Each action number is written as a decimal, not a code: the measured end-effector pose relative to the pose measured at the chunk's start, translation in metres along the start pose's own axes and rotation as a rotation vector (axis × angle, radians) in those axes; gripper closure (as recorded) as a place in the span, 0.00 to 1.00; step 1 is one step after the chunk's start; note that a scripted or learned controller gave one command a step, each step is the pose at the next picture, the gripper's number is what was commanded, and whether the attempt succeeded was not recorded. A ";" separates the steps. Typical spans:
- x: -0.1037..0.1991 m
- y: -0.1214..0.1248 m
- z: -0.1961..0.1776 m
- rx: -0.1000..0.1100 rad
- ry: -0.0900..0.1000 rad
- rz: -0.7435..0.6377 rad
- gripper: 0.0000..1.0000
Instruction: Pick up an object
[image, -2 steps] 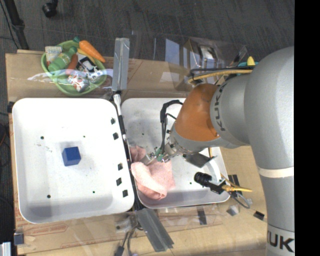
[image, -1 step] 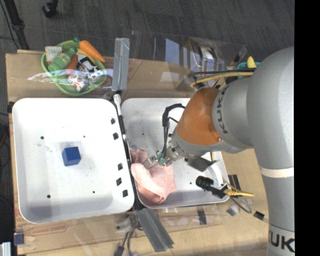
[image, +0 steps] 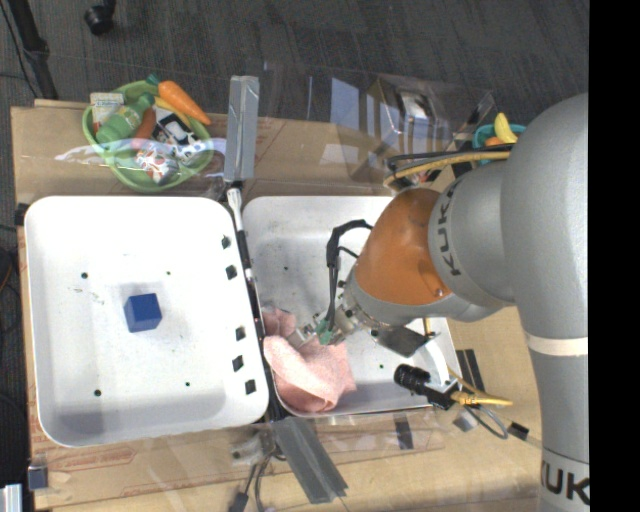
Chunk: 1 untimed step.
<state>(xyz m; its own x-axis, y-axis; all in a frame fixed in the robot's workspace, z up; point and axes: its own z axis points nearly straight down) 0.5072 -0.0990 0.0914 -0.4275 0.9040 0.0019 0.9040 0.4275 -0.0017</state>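
Observation:
A blue cube (image: 143, 311) lies in the left bin (image: 60, 230), left of its middle. A pink cloth (image: 305, 368) is bunched in the near left corner of the right bin (image: 290, 225). The gripper (image: 326, 331) reaches down from the orange wrist band to the cloth's upper edge, with a small green thing at its tip. The arm's bulk covers much of the right bin.
A green bowl (image: 150, 172) heaped with toy vegetables, a carrot among them, stands on the bench behind the left bin. A metal divider with black clips (image: 240, 300) runs between the two bins.

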 end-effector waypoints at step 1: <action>0.010 -0.029 -0.018 0.000 0.001 0.085 0.00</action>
<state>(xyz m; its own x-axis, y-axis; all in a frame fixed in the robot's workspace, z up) 0.4769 -0.1018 0.1094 -0.3488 0.9372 0.0030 0.9372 0.3488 -0.0022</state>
